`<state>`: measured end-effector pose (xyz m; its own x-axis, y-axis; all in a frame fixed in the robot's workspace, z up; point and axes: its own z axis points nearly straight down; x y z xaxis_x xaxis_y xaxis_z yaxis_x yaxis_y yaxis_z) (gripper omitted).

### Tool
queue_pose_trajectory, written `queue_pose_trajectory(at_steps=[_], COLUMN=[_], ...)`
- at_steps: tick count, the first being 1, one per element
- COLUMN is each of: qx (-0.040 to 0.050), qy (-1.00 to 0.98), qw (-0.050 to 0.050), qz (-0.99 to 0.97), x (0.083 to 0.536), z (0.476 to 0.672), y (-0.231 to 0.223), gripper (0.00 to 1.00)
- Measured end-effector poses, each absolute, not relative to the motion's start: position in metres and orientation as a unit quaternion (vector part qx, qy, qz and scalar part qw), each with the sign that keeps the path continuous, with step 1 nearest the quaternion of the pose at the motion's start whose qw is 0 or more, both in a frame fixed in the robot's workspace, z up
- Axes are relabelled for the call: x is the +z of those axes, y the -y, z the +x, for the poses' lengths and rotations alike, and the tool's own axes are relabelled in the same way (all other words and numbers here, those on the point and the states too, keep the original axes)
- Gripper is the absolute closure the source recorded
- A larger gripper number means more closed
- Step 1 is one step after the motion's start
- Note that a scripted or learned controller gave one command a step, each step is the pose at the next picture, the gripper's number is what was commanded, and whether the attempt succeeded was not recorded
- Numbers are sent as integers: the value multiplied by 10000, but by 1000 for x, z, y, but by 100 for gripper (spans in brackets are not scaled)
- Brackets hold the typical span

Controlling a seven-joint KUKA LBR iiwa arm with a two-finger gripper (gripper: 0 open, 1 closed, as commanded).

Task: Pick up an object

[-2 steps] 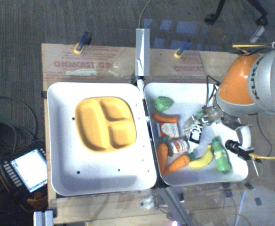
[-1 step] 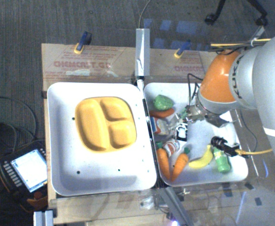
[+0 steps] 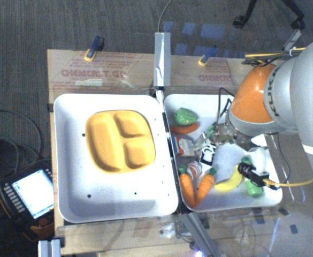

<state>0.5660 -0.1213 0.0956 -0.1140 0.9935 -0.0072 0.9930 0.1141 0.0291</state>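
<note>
Carrots (image 3: 195,189) in rt bin (image 3: 274,199), bench (image 3: 65,71) on carpet (image 3: 65,15)

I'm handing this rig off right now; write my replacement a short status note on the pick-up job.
Pincer: down in the right white bin, among the toys; finger state unreadable.
Things: two orange toy carrots at the bin's near left corner, yellow toy banana beside them, green leafy toy at the far end. Yellow sectioned tray in the left white bin.
Done: nothing seen held.
Left: grasp and lift one object.

Grey arm (image 3: 300,95) enters from right, orange band above wrist, reaching down and leftward. End effector (image 3: 212,143) low, pointing down; finger state unclear.
</note>
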Motion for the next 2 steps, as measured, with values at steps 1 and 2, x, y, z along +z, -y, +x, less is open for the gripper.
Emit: queue_pose_trajectory(at_steps=[1,2], qx=[-22,-25], qy=[-7277,-7095], qw=[-5,-10], qz=[6859,7047], x=[219,218], z=[541,571], y=[72,20], gripper=[100,100])
